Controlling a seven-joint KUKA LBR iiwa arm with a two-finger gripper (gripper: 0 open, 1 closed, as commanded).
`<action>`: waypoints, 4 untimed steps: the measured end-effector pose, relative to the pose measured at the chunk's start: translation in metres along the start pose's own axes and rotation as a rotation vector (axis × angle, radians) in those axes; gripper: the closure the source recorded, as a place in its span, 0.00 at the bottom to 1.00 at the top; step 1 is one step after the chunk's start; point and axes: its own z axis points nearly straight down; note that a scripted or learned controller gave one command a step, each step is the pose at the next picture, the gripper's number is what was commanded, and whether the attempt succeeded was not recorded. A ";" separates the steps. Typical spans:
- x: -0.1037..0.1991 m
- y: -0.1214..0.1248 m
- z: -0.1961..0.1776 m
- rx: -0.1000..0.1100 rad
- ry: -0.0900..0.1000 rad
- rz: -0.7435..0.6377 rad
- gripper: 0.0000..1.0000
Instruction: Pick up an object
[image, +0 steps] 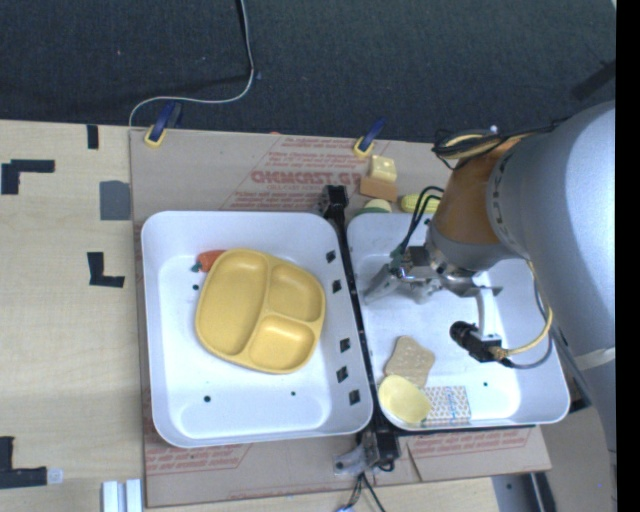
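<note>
The arm (570, 190) was seen entering from the right of the camera view, its broad grey body taking up the upper right corner. An orange band (468, 205) was wrapped around it just above the wrist. Below that band the wrist was angled down and to the left, and the claw (400, 275) was carried at its end, low and pointing leftward. Metallic parts were visible at the claw, but how its tips stood could not be made out. A black cable (480, 340) with a yellow lead was looped beneath the wrist.
</note>
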 end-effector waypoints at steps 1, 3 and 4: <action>0.024 0.043 -0.107 -0.010 -0.001 -0.003 0.00; -0.002 0.021 0.002 0.004 -0.001 0.002 0.00; 0.033 0.048 -0.107 -0.009 0.000 -0.003 0.00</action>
